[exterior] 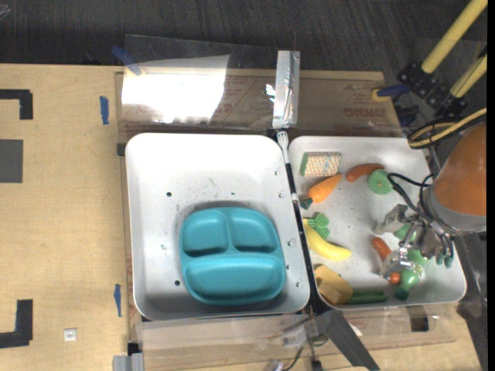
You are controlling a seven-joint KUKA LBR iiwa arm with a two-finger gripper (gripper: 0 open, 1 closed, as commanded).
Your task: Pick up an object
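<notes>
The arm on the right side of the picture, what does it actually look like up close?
It is a rounded, thick arm with a bright orange band and grey casing below it. Thin black cables loop off it over the right bin. At its tip sits a small metal gripper, silvery and cluttered-looking, with little green parts among the metal.

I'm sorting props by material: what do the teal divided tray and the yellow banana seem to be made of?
The teal divided tray with three compartments looks like moulded plastic: uniform colour, rounded edges, soft sheen. The small yellow banana in the right white bin also looks like plastic, a smooth toy with even colour, though rubber can't be ruled out.
</notes>
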